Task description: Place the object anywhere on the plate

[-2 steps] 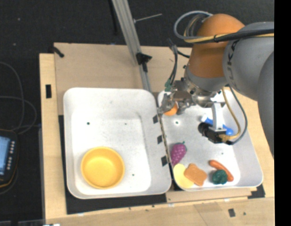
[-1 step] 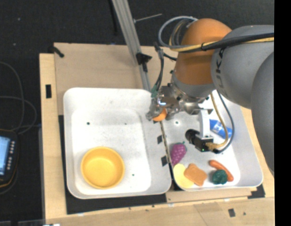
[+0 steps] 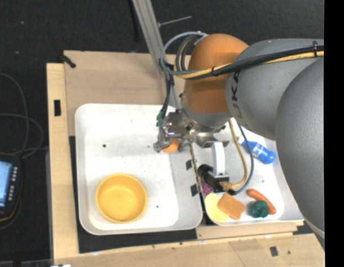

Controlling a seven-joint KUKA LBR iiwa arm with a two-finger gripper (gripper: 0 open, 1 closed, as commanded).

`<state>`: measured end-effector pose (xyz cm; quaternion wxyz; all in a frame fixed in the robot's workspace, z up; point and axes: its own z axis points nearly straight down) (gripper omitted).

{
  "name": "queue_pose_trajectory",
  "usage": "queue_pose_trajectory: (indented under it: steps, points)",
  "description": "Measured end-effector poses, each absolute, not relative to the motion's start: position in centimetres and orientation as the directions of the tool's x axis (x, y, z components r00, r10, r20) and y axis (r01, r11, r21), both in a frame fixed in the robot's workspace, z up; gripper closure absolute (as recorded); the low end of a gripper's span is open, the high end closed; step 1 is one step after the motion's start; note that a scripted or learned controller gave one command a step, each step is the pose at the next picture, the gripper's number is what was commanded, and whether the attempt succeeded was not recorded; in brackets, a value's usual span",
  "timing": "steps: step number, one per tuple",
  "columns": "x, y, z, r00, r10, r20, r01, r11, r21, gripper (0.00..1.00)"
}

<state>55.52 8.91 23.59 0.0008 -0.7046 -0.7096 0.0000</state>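
Pincer: the grey two-finger gripper (image 3: 167,143) hangs low over the right side of the left shallow white plastic bin (image 3: 88,149), and a small orange object (image 3: 170,147) peeks out at its tip; whether the fingers are closed on it or merely beside it, I cannot tell (the wrist hides the gap)
Arm: one grey KUKA arm with an orange band (image 3: 213,77) above the wrist, reaching in from the right and covering much of the right shallow white plastic bin (image 3: 283,218)
Plate: one round yellow plate (image 3: 121,197), sitting in the near left part of the left bin, well apart from the gripper and the orange object
Bins: two, side by side
Right bin items, counted: one blue bottle-shaped toy (image 3: 258,151) near the far side, one pale yellow round piece (image 3: 215,210) with one orange-tan block (image 3: 232,207) resting on it, one orange-red carrot-like piece (image 3: 262,198), one green lumpy piece (image 3: 259,209) just beside it
Off the bench: one black handheld pendant with a lit screen (image 3: 4,185) at the left edge
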Motion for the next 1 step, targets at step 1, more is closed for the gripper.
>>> queue_pose_trajectory:
  steps: [1]
  points:
    - [55.60, 8.63, 23.62, -0.001, 1.000, 0.001, 1.000, 0.001, 0.001, 0.00]
